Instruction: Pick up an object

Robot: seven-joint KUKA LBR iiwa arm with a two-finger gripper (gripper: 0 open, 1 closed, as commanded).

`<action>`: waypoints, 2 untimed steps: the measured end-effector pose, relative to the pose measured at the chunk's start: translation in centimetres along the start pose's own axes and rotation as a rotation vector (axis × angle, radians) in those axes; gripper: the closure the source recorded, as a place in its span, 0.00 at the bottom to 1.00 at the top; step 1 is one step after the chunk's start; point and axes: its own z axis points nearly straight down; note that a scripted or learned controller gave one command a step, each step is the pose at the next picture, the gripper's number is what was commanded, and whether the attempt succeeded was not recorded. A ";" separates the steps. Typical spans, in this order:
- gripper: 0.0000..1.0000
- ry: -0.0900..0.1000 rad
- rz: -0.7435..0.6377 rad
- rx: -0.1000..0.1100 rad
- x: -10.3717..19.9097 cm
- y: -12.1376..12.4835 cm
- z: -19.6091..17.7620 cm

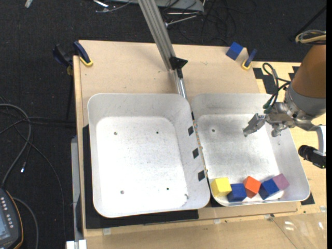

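Camera view: right bin [228, 113] holds five blocks [251, 187] along its near edge; hand [264, 127] above, fingers apart.

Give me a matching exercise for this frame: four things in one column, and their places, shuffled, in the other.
Things:
1. yellow cube
2. pink cube
3. lone blue cube
4. tool

Places:
A. on the bare bench, beyond both bins
B. left end of the row of cubes along the right bin's near wall
C. above the right bin's floor, away from the cubes
D. right end of that row

Pairs: 1-B, 2-D, 3-A, 4-C
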 end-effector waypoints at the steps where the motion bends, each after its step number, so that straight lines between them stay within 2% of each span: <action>1: 0.00 0.003 -0.008 0.005 5.0 3.4 7.3; 2: 0.00 0.000 0.001 0.003 6.0 0.0 6.3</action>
